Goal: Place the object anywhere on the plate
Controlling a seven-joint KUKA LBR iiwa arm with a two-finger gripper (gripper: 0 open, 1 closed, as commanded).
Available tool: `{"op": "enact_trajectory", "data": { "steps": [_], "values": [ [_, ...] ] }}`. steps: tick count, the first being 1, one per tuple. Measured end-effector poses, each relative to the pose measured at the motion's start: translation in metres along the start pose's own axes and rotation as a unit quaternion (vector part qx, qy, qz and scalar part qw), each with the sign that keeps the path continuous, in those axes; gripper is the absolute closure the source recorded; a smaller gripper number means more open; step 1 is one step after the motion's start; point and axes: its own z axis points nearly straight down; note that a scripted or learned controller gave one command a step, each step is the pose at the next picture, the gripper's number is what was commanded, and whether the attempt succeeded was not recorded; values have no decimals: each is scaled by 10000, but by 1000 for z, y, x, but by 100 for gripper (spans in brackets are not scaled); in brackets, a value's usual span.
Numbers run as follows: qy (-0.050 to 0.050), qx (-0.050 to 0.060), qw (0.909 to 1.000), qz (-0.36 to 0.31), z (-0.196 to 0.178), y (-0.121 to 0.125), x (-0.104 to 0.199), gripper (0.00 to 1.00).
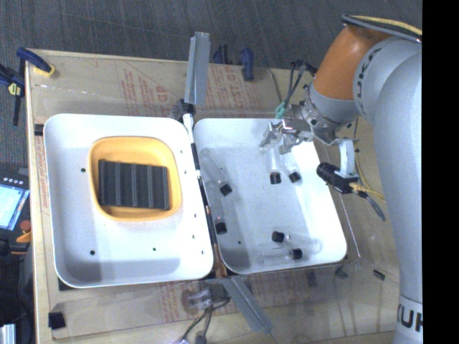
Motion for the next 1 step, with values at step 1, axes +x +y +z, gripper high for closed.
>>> {"op": "enact_trajectory", "data": {
  "steps": [1],
  "values": [
    [8, 13, 9970, -774, -30, -8, 73, 100]
  ]
}}
